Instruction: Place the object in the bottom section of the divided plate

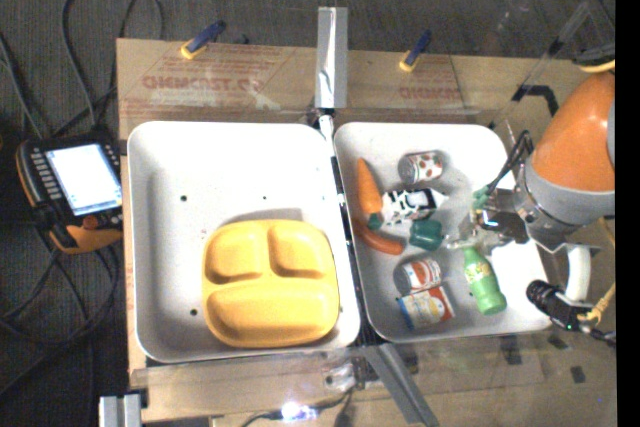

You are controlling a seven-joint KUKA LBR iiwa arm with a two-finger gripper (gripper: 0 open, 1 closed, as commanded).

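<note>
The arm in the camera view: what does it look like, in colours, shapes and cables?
The arm is a rounded body with a large orange dome above a grey band. Thin dark cables loop beside it toward the gripper, a small cluster of dark and metallic parts with a touch of green. A white curved piece sits below the grey band.

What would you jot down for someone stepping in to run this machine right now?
Claw: over the right bin, among the toys; I cannot tell whether it is open or shut, or holding anything.
Yellow divided plate: in the left bin, nothing in any section.
Right bin holds a carrot, a sausage, a green bottle, a teal cup, three cans and a black-and-white carton.
Done: nothing placed yet.
Left: pick an object, carry it across, set it in the plate's bottom section.
</note>
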